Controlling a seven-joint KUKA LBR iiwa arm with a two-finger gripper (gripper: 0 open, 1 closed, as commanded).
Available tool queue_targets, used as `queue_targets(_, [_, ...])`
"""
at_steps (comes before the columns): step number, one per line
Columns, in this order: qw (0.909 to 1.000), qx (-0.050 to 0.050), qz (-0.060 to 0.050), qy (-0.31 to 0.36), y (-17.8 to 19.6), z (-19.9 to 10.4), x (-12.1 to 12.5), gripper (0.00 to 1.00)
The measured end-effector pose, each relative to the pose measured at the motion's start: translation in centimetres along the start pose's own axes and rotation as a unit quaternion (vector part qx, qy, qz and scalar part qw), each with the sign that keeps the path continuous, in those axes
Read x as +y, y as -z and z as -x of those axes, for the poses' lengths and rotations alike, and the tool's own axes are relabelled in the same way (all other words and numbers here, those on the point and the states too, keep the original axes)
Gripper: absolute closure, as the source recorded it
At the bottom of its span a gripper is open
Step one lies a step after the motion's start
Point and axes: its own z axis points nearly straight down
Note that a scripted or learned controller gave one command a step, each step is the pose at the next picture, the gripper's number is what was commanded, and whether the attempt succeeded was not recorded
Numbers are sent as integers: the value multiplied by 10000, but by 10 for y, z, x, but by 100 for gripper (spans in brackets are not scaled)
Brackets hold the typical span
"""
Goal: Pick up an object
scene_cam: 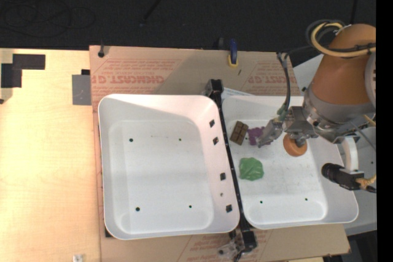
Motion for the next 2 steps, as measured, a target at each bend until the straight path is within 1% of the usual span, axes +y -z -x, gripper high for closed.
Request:
queue_targets(1, [10000,-4,-30,-30,-44,50,-63,0])
queue_targets(2, [10000,-16,52,-4,-133,101,-63,0])
